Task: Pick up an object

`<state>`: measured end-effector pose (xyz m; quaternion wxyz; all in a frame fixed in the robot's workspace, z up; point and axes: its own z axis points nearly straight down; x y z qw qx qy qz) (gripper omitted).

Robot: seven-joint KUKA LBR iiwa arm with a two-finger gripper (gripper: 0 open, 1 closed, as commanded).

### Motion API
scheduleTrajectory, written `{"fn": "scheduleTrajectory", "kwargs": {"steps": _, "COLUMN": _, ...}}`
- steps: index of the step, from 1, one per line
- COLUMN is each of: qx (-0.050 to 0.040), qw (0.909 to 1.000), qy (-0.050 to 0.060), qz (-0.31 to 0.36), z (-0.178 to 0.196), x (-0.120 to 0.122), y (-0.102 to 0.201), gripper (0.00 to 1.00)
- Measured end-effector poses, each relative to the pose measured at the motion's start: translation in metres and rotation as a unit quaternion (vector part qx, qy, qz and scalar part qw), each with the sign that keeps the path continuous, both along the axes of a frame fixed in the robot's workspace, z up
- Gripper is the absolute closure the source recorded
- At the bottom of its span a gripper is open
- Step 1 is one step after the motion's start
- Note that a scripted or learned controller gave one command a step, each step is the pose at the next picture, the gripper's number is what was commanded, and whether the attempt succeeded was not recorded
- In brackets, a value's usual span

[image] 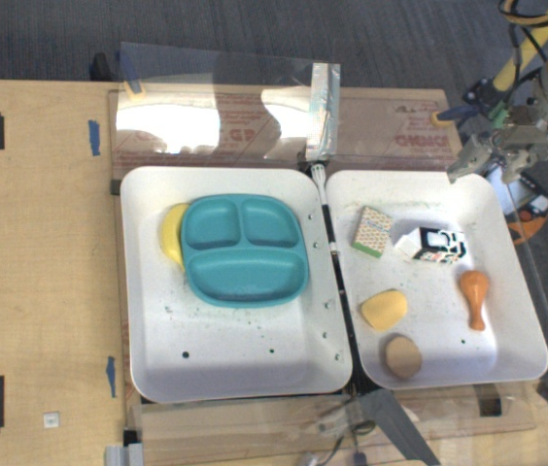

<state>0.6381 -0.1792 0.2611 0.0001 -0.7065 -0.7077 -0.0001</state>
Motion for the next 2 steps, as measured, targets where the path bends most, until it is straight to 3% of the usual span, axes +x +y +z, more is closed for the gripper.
{"fn": "scheduleTrajectory", "kwargs": {"steps": 1, "qx": 0.0000, "qw": 1.0000, "qy": 0.000, "qz": 0.000, "z": 0.000, "x": 0.000, "y": 0.000, "gripper": 0.00}}
{"fn": "scheduleTrajectory", "kwargs": {"steps": 2, "qx": 0.0002, "qw": 0.9979, "qy": 0.004, "qz": -0.065, "z": -0.114, "x": -0.056, "y": -0.013, "gripper": 0.00}}
